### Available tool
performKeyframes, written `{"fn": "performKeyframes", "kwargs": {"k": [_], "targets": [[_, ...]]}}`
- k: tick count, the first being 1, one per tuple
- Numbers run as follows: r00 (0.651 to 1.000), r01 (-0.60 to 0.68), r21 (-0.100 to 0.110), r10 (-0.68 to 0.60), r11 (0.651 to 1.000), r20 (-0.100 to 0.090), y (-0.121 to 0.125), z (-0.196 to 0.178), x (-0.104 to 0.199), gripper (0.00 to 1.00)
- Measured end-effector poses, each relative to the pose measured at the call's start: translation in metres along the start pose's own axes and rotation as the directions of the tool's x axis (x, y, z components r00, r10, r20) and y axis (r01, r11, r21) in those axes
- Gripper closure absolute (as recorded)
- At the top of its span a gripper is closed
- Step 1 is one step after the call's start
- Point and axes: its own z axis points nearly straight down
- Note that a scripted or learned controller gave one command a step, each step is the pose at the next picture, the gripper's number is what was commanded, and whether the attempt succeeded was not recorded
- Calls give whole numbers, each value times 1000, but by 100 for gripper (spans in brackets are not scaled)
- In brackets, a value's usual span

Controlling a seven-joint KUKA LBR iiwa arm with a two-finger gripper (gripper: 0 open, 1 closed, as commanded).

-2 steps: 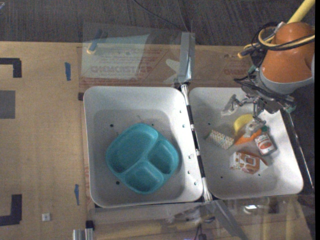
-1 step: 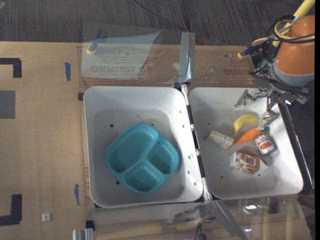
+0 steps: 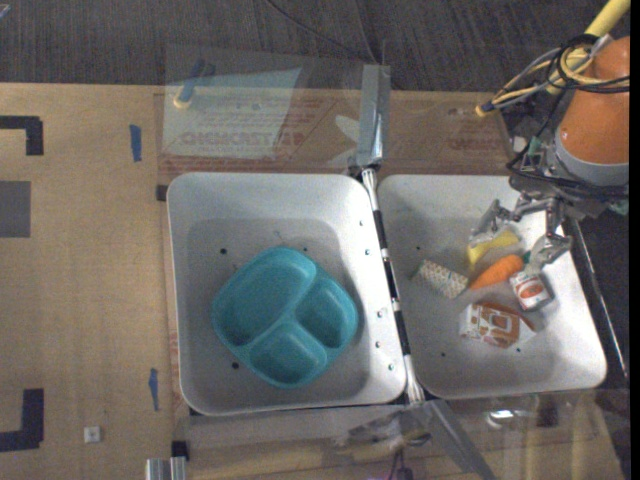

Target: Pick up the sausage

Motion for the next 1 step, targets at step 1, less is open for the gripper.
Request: {"fn": "performKeyframes", "kwargs": {"k": [1], "targets": [[994, 113, -1, -113, 994, 0, 9, 63, 1, 0]]}}
